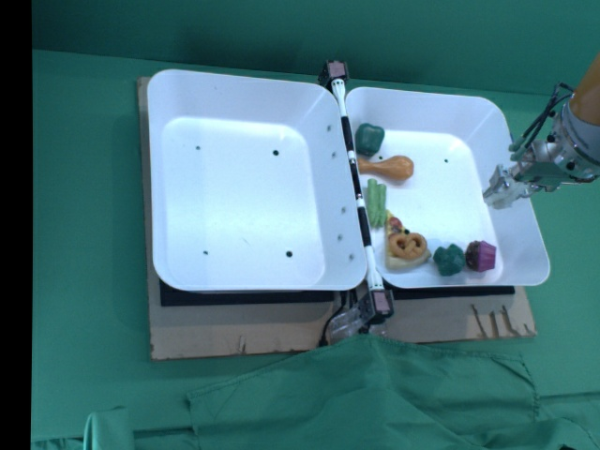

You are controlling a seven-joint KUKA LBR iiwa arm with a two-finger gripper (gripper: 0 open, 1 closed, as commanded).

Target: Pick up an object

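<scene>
1. Two shallow white bins are seen side by side on a green tabletop (pixel 84 204); the left bin (pixel 169 92) and the right bin (pixel 487 120) are joined along a black-and-white bar (pixel 353 181).
2. Six small objects are gathered in the right bin, all toward its left and near sides.
3. A dark green pepper (pixel 369 138) is placed near the bar, at the far end of the group.
4. An orange drumstick (pixel 388 167) is laid just below it, its long axis running left to right, the thick end pointing right.
5. A green bean bundle (pixel 376 202) is laid with its long axis running far to near, beside the bar.
6. A pretzel (pixel 407 247) is set near the front wall; a second dark green piece (pixel 448 260) and a purple piece (pixel 481 256) are lined up to its right, touching or nearly so.
7. The gripper (pixel 499 193) is held over the right rim of the right bin, well apart from every object; whether the fingers are spread or closed cannot be told.
</scene>
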